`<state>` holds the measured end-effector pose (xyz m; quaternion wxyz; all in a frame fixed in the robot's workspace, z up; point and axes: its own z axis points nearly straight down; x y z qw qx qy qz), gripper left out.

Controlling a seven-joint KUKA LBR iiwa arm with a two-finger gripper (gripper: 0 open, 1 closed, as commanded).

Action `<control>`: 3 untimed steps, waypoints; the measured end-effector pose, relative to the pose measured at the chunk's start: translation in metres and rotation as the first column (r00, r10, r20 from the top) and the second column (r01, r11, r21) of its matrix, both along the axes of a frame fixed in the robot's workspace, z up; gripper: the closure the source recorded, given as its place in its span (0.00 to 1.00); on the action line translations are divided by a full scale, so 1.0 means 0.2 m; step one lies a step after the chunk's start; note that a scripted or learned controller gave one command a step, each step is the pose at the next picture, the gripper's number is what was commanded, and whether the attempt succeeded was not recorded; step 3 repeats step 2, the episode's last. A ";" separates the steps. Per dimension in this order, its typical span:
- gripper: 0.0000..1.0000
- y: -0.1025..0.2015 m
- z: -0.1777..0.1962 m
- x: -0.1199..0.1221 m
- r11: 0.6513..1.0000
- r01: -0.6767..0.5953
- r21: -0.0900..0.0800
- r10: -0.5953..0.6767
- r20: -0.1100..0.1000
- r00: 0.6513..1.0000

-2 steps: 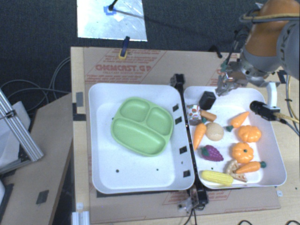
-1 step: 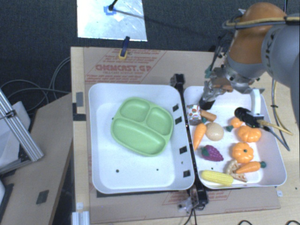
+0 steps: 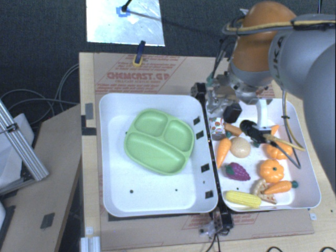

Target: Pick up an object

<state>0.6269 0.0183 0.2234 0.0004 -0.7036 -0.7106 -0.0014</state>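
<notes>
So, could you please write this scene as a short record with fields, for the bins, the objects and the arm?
left bin: holds a green divided plate
right bin: holds toy food
toy food: corn cob, purple grapes, small pumpkin, two carrots
arm: reaches in from the right, over the far end of the right bin
gripper: near the divider between the bins, holding nothing visible

A divided plate (image 3: 159, 140) lies in the left bin (image 3: 113, 193). Toy vegetables fill the right bin (image 3: 310, 185): carrot (image 3: 223, 151), grapes (image 3: 237, 171), corn (image 3: 242, 198), pumpkin (image 3: 271, 170).
</notes>
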 end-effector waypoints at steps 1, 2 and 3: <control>1.00 0.28 0.02 -0.13 1.000 0.000 -0.001 0.000 -0.002 1.000; 1.00 0.29 0.01 -0.12 1.000 0.004 -0.002 -0.004 -0.001 1.000; 1.00 0.29 0.01 -0.12 1.000 0.004 -0.002 -0.004 -0.001 1.000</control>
